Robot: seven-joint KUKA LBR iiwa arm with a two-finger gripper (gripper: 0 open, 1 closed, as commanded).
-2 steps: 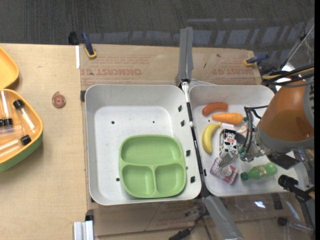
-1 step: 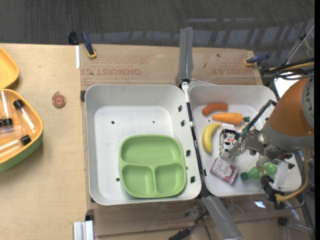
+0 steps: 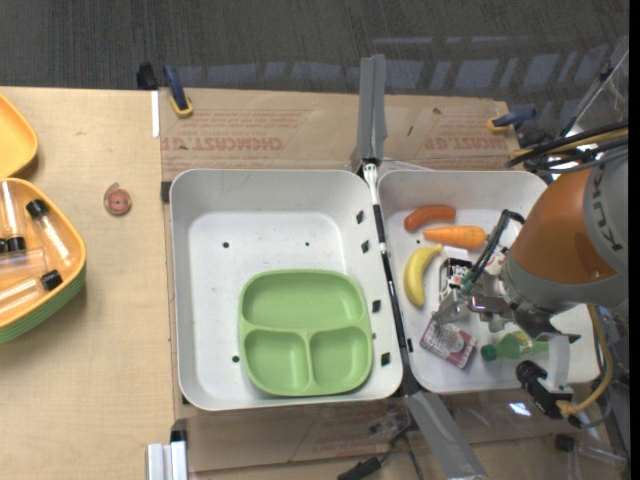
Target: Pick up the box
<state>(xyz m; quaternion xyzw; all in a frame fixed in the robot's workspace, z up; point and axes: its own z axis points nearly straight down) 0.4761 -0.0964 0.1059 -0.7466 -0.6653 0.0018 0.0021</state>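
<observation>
The small flat pink-and-white box (image 3: 447, 341) lies tilted in the right white plastic bin (image 3: 420, 378), at about 7 o'clock from the metal two-finger gripper (image 3: 458, 298). The grip's state cannot be told. A yellow banana (image 3: 419, 273) lies at 10 o'clock from the gripper, with an orange carrot (image 3: 455, 235) and a red sausage (image 3: 430, 216) toward 12. The left white bin (image 3: 200, 268) holds a green divided plate (image 3: 305, 330).

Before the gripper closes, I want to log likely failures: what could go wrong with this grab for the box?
1. The box lies flat and tilted in the right bin, partly under the gripper; the fingers may slide off its edge.
2. The banana lies just beside the gripper, and could get nudged or pinched instead.
3. The green bottle lies close to the box and may be pushed aside.
</observation>
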